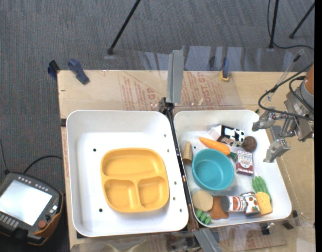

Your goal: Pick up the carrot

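Camera view shows the carrot lying in the right bin just above the teal bowl, touching its rim, while the claw hangs open and empty to the bowl's upper right, apart from the carrot.

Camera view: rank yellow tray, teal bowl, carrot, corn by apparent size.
Largest to smallest as they look:
1. yellow tray
2. teal bowl
3. carrot and corn: the carrot looks longer and the corn stubbier, so they are too alike to rank.
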Robot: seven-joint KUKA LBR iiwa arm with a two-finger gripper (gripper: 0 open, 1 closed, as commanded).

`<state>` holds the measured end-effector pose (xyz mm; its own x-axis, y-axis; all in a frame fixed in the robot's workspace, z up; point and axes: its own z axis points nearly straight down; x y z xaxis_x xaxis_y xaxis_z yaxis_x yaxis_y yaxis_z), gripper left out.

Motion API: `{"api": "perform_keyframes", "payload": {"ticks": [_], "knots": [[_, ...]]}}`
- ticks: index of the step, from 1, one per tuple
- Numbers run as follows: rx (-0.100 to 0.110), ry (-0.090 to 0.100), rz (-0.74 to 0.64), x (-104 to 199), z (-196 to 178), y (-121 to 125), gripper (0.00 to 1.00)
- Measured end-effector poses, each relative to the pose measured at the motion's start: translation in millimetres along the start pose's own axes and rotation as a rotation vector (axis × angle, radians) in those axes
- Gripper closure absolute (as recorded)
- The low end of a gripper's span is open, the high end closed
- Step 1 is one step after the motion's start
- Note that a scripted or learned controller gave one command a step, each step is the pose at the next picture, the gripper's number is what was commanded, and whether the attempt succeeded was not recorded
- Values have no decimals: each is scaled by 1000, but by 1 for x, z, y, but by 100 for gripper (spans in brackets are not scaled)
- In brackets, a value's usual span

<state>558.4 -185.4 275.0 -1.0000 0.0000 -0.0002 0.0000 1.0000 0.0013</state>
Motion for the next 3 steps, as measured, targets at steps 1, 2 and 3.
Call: {"api": "perform_keyframes", "payload": {"ticks": [1, 2, 3], "knots": [[-4, 9, 29, -23, 88, 47, 0], [1, -10, 187, -57, 171, 29, 0], [0, -1, 295, -19, 187, 86, 0]]}}
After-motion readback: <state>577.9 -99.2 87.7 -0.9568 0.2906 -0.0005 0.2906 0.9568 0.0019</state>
